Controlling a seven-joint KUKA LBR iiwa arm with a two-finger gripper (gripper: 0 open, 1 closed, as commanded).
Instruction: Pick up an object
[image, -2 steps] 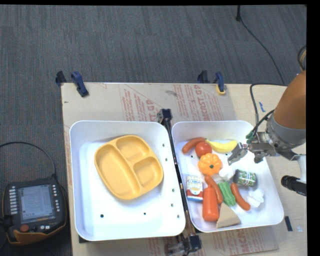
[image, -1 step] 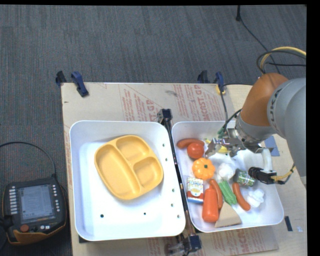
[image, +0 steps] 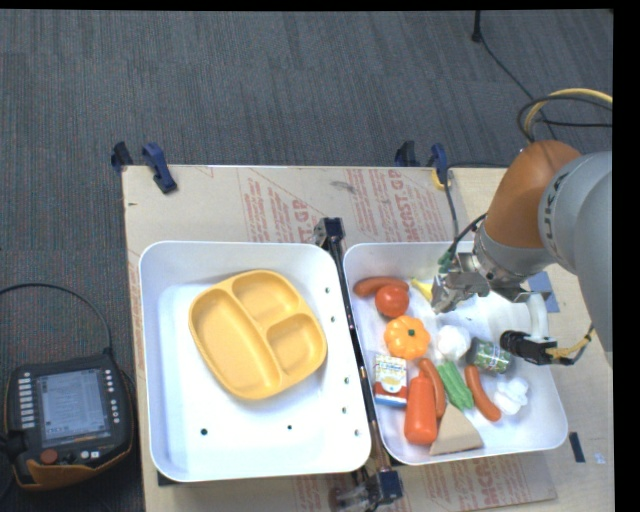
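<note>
A teach pendant lies on grey carpet. The cardboard-topped bench carries the left bin, holding a yellow divided plate, and the right bin, where toy foods cluster. The gripper hangs above them; whether its jaws are open or closed, I cannot tell.

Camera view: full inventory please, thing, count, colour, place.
Bins: 2, white, side by side on bench.
Divided plate: 1, yellow, left bin.
Toy food pile: right bin; includes red tomato, orange pumpkin, red-orange carrot, green pod, small carton.
Clamps: blue, bench's far edge.
Teach pendant: 1, dark, floor left.
Arm: 1, grey with orange band, from right.
Gripper: over right bin's far side.
</note>
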